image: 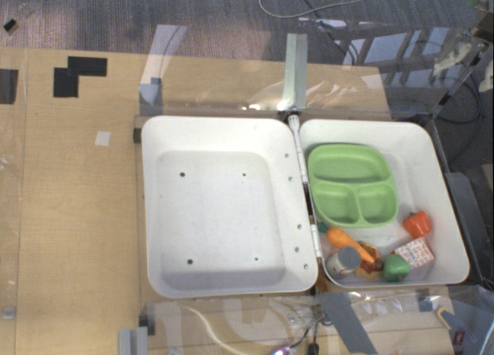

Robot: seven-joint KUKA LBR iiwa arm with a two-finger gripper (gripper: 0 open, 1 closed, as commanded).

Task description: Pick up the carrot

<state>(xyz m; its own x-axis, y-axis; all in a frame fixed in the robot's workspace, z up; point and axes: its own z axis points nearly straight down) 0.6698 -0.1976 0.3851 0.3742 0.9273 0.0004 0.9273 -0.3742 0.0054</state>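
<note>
Jaw state I cannot tell from my feed, while the carrot [337, 236], a short plain-orange stub, lies just below the green divided plate [351, 164] at its lower-left corner, beside a grey round tin [346, 258]

Best candidate for robot hardware is the pale grey-white angular piece [465, 51] at the upper right, with thin dark struts [451, 95] running down from it. It's too blurred to tell whether that's arm or just rig frame. A thin black cable [305, 15] loops over the floor and runs off toward that side, with a whitish fitting mid-run.
</note>
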